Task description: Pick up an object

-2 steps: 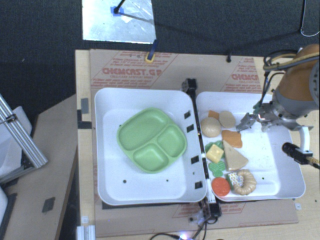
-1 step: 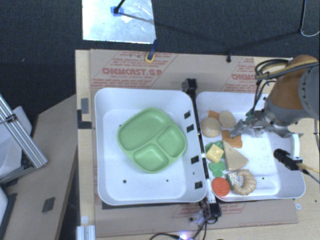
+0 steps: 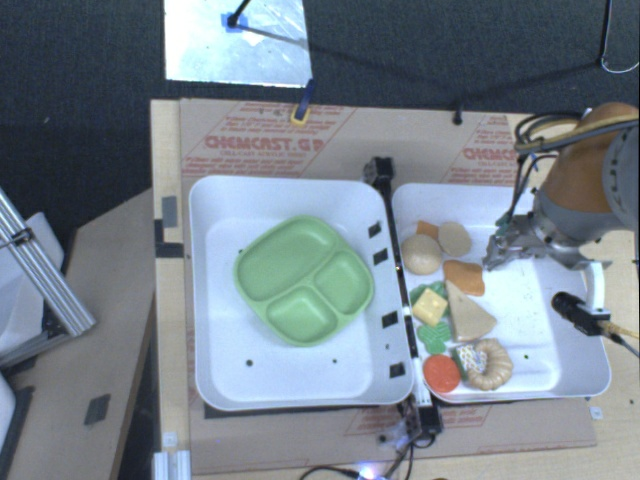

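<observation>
The grey arm with its orange band (image 3: 590, 173) enters from the right of the frame and reaches over the right-hand shallow white bin (image 3: 575, 363). The two-finger gripper (image 3: 497, 251) sits at the centre right of the frame, above the bin floor and just right of the food pile. Whether its fingers are spread or closed cannot be told, and no object is visible between them.

The candidate objects lie along the left side of the right bin. From top to bottom: a round beige bun-like piece (image 3: 455, 238), a pale egg-shaped piece (image 3: 421, 255), an orange wedge (image 3: 465, 277), a yellow cube (image 3: 430, 305), a tan triangular slice (image 3: 472, 318), a flat green leaf-like piece (image 3: 435, 336), a red round tomato-like piece (image 3: 442, 373) and a braided tan pastry (image 3: 487, 364).

The left-hand white bin (image 3: 215, 358) holds a light green three-compartment plastic plate (image 3: 305, 280), centred and turned diagonally.
</observation>
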`<state>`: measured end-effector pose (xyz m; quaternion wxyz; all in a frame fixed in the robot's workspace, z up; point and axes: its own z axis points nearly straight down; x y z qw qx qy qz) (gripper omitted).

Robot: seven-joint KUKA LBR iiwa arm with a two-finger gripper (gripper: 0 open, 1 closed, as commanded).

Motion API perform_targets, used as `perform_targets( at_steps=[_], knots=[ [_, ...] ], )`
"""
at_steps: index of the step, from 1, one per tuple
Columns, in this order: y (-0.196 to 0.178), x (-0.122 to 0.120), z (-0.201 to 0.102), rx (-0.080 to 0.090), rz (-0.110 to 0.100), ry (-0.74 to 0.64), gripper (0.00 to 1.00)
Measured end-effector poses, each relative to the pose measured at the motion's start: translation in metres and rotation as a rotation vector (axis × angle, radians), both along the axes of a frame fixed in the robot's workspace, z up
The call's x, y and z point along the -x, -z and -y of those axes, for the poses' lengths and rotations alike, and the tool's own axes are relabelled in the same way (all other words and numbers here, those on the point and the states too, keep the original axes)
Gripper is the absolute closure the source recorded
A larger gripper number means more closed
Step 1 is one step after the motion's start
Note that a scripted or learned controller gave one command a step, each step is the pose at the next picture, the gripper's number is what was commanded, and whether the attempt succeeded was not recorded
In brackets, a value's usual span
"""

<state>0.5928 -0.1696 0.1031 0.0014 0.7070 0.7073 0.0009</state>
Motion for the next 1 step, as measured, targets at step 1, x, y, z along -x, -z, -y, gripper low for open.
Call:
perform_targets(
  at_steps=[1],
  knots=[
    [-0.0388, -0.0011, 0.0055, -0.001, -0.003, 0.001, 1.00]
  ],
)
